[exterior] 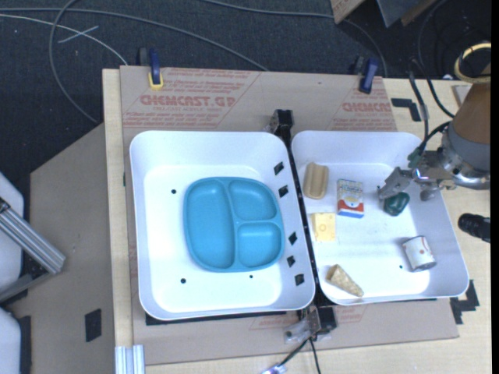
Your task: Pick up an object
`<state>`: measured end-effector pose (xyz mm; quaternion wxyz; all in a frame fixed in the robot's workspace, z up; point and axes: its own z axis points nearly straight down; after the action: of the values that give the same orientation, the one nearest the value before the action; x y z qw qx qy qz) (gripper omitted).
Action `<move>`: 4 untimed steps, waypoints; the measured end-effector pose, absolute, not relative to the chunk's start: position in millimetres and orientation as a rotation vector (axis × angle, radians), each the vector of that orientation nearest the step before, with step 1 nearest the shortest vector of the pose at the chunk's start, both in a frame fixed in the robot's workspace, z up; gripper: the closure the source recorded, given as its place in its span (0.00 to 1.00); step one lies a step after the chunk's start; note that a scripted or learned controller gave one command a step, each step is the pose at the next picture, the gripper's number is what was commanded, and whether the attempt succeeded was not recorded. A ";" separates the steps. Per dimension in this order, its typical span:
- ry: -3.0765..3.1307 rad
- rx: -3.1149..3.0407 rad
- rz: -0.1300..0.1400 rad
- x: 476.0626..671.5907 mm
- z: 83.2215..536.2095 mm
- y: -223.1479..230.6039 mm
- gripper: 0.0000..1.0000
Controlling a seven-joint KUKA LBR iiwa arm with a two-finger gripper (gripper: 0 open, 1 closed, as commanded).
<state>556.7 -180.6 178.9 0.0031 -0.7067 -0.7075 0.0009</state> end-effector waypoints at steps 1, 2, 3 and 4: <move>-2.218 -2.215 0.003 566.0 123.7 -178.8 0.00; -2.222 -2.221 -0.002 567.5 138.8 -179.5 1.00; -2.227 -2.226 -0.005 569.3 201.2 -186.8 1.00; -2.229 -2.224 -0.006 566.5 265.3 -184.8 1.00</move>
<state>566.5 -184.8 265.3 -0.0036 -0.7064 -0.7078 -0.0019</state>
